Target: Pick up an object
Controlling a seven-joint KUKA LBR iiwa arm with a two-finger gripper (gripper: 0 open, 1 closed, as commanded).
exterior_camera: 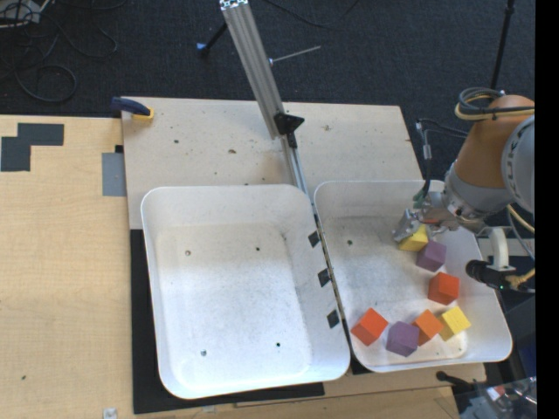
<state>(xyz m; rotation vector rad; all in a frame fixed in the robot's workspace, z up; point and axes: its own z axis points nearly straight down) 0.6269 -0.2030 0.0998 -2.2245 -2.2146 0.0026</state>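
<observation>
A: Yellow block (pixel 413 238)?
B: Right bin (pixel 367 212), upper part, at the gripper (pixel 410 230) tip. Looks pinched in the jaws, tilted.
A: Neighbours?
B: Purple cube (pixel 431 255) just beside it, red cube (pixel 444 287) below. Four more blocks near the bin's front edge. Left bin (pixel 227 203) alongside on the desk (pixel 201 142).

A dark carpeted floor (pixel 367 33) fills the top of the frame, with black cables (pixel 31 24) coiled at upper left. Below lies a pale wooden table (pixel 61 260) bearing grey patches; a speckled board (pixel 210 142) sits centre, crossed by an aluminium rail (pixel 258 68).
</observation>
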